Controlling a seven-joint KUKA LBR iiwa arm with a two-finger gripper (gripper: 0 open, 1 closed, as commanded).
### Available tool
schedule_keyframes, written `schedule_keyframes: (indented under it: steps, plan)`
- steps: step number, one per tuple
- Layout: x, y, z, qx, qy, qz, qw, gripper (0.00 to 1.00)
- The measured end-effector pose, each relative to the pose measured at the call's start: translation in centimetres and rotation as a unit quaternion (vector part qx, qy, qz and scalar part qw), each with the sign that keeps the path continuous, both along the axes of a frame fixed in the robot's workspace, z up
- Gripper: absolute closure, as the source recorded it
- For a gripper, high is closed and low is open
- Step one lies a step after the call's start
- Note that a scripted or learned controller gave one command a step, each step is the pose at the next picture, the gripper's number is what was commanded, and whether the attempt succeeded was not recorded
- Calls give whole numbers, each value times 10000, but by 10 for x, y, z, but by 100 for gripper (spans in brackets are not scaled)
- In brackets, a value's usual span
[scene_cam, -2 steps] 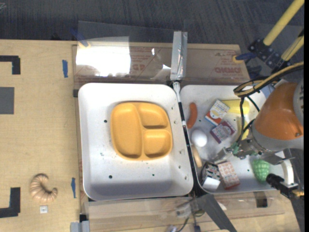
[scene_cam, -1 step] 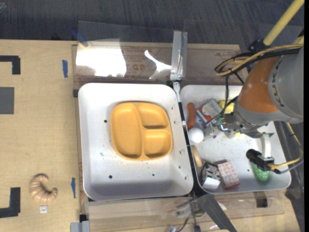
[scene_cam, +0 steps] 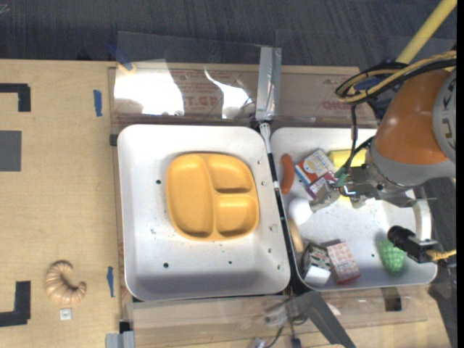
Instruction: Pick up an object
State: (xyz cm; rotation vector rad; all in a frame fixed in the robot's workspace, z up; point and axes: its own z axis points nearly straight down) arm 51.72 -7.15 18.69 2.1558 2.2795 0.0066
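Note:
My gripper (scene_cam: 339, 193) hangs low over the upper middle of the right bin (scene_cam: 362, 278), reaching in from the right under the orange wrist band. Just left of it and touching or nearly touching lies a small white, red and blue packet (scene_cam: 316, 167). A yellow item (scene_cam: 341, 156) sits behind the gripper, partly hidden. An orange-red sausage shape (scene_cam: 287, 174) lies by the bin's left wall, with a white rounded object (scene_cam: 299, 210) below it. Nothing is seen held in the gripper.
A pink speckled box (scene_cam: 342, 261) and a black-and-white item (scene_cam: 315, 262) lie at the right bin's front. A green bumpy object (scene_cam: 391, 257) sits front right. The left bin (scene_cam: 138, 194) holds a yellow divided plate (scene_cam: 212, 194). A tan croissant toy (scene_cam: 65, 281) lies on the bench.

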Motion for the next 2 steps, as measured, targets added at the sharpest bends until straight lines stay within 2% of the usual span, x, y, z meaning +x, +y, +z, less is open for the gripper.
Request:
schedule_keyframes:
  steps: [1,2]
  plan:
    - [38,-33,-82,-5,7,-166,9999,0]
    - [80,-48,-100,0,11,-628,9980,0]
